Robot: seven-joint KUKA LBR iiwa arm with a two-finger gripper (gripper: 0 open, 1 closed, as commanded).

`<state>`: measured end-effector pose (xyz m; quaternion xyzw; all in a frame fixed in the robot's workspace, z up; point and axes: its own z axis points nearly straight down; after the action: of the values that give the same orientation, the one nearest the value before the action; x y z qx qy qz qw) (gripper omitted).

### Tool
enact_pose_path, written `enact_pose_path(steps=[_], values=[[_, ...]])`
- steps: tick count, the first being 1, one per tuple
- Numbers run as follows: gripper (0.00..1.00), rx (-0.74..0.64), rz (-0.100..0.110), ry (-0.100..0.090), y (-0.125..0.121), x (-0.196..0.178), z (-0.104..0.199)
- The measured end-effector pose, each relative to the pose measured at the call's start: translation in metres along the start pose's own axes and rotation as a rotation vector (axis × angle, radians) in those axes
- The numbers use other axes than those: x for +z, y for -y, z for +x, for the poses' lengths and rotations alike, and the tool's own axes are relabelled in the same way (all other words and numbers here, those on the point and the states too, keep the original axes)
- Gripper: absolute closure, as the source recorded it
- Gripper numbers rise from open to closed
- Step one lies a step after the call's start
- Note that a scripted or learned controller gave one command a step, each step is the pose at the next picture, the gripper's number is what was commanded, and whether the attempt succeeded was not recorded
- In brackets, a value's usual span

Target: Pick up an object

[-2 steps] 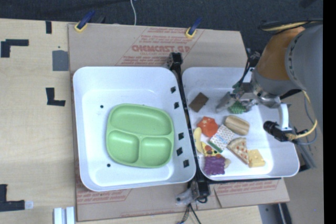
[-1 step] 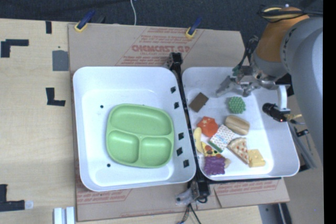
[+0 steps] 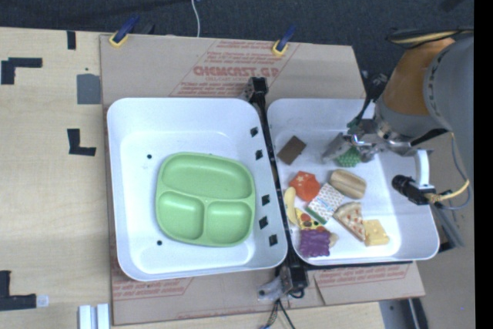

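My gripper [image 3: 344,148] is low in the right bin [image 3: 416,243], near its back right part. A small green object [image 3: 349,159] lies right under it, partly hidden by it. Just below are a tan bread roll [image 3: 347,182], a red-orange piece [image 3: 305,185] and a patterned white packet [image 3: 326,202]. A brown block [image 3: 291,149] lies to the gripper's left. Toward the front sit a pizza slice [image 3: 350,221], a yellow cheese wedge [image 3: 376,232], purple grapes [image 3: 314,243] and a yellow banana [image 3: 290,204].
The left bin [image 3: 127,166] holds a green divided plate [image 3: 206,199]. A black divider [image 3: 266,158] runs between the bins. The arm's grey and orange wrist [image 3: 420,88] hangs over the right bin's back right corner, with a cable [image 3: 416,189] at its right wall.
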<state>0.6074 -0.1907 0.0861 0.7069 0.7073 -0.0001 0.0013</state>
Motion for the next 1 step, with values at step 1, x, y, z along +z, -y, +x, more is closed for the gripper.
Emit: enact_pose_path(steps=[1], values=[[1.00, -0.002, -0.001, -0.004, -0.0024, -0.0107, 0.0023]])
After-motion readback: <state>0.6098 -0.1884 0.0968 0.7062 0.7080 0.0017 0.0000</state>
